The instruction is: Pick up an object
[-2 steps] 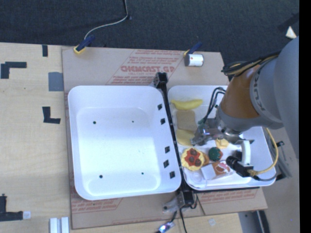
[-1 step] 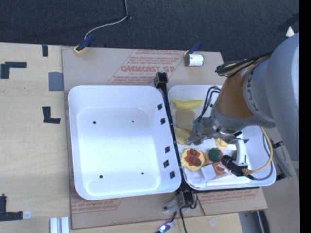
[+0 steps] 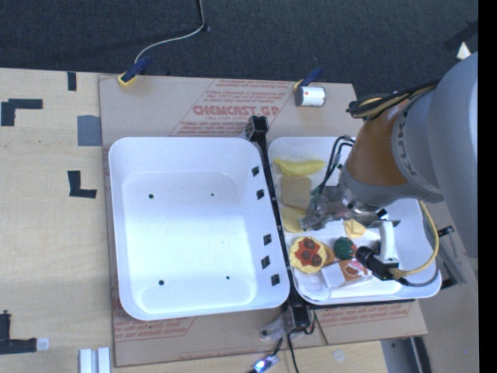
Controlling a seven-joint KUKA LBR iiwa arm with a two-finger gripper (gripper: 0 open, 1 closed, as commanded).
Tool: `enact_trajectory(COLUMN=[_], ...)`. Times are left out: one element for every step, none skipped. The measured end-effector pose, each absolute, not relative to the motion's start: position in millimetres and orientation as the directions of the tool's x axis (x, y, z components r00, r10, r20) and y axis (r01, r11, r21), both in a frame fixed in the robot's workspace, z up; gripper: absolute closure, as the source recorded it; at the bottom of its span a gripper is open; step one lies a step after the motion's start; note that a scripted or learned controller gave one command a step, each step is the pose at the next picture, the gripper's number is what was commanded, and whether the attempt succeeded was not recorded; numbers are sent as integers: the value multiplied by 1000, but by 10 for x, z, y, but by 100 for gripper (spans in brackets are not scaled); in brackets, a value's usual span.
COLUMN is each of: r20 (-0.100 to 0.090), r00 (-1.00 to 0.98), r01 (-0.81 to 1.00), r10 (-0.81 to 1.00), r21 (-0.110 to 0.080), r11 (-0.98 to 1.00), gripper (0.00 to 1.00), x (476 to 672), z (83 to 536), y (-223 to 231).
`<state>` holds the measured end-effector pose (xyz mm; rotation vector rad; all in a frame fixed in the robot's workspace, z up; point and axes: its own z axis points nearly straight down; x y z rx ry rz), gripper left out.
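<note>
1. One hand (image 3: 314, 212) hangs low in the right bin (image 3: 423, 208), its tip among the toys; I cannot tell its grip.
2. Touching it on the left lies a tan block (image 3: 293, 191); a yellow banana (image 3: 299, 165) lies farther back.
3. Nearer sit a pizza toy (image 3: 308, 253) and a green ball (image 3: 343, 248).
4. Left bin (image 3: 186, 224) adjoins on the table (image 3: 46, 208).

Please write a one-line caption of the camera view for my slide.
KUKA arm lowers its gripper into the right bin among toy food, beside the left bin.
</note>
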<state>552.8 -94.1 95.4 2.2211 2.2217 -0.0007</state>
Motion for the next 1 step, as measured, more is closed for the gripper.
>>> enact_trajectory(r20=[-3], r00=[-3], r01=[1000], r10=[1000], r21=[18], r11=[3], gripper=[100], x=[5411], z=[3871], y=[-974])
